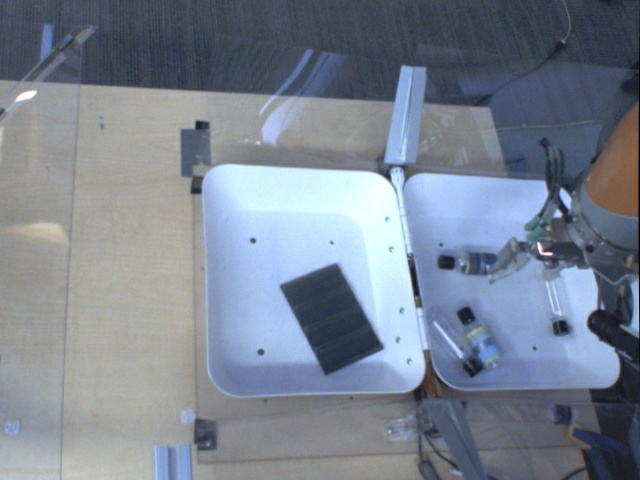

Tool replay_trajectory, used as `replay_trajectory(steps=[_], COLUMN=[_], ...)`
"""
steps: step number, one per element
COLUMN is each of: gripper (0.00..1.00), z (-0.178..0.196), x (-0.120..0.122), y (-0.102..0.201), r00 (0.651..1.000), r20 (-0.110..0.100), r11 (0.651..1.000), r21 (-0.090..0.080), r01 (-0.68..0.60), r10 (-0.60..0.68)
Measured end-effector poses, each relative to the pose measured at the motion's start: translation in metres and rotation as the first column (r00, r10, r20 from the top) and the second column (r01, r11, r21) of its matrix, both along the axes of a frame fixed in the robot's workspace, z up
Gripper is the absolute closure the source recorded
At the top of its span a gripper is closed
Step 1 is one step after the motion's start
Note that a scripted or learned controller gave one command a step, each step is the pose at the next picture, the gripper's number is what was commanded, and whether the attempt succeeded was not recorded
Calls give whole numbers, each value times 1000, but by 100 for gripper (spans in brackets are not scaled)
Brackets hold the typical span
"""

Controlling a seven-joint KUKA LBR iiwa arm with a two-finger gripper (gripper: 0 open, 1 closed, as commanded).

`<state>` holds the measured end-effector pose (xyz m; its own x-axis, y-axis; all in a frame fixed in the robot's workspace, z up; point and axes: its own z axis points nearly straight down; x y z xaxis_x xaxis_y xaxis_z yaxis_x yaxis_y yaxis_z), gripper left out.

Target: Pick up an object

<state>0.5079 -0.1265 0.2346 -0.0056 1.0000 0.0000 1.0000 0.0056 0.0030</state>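
Looking down on a wooden table (110, 298) carrying two white bins side by side. Left bin (240, 193): one item, a dark ribbed rectangular pad (331, 317), lying flat and turned at an angle, toward the near right part of the floor. Right bin (470, 193): four small items counted. One small bottle with a dark cap (466, 263) on its side near the middle; one small black piece (465, 316) just below it; one clear bottle with a blue label (480, 349) near the front wall, with a thin clear stick (447, 335) beside it on the left. Arm enters over the right bin's far side. Claw (512, 258) sits low, just right of the dark-capped bottle; whether it is released or clenched, cannot tell.
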Motion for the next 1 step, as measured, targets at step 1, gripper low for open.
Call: replay_trajectory(steps=[1], gripper=[0], z=[-138], x=[-2], y=[25], r00=[998], r20=[4], r11=[998], r21=[0], r01=[56], r10=[-56])
